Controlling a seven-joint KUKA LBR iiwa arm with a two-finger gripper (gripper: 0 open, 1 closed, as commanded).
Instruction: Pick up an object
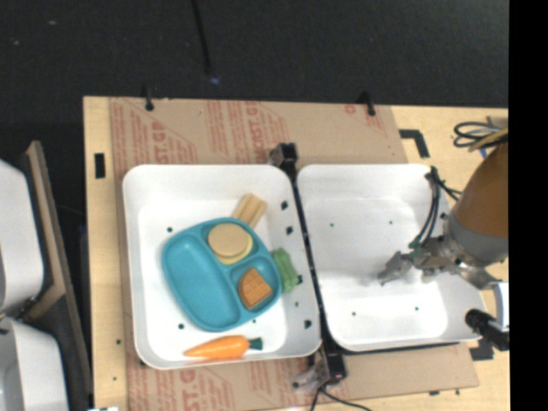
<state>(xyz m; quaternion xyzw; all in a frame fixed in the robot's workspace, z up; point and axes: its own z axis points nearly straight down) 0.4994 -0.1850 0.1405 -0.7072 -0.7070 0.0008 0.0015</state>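
Note:
The left bin (145, 204) holds a blue divided tray (201, 285) with a round tan cookie (230, 241) and a brown cracker (254, 288) in its compartments. A tan wooden block (250, 208) pokes out behind the tray. A green piece (285, 270) lies at the tray's right edge. An orange carrot (221, 347) lies near the bin's front wall. My gripper (396, 269) hangs over the right bin (360, 187), right of its middle, pointing left. Nothing shows between its fingers.
The arm's orange band (488, 199) and grey wrist (467, 247) come in over the right bin's right wall. A black divider clip (283, 154) sits between the bins at the back. Cables (475, 133) lie on the bench at the far right.

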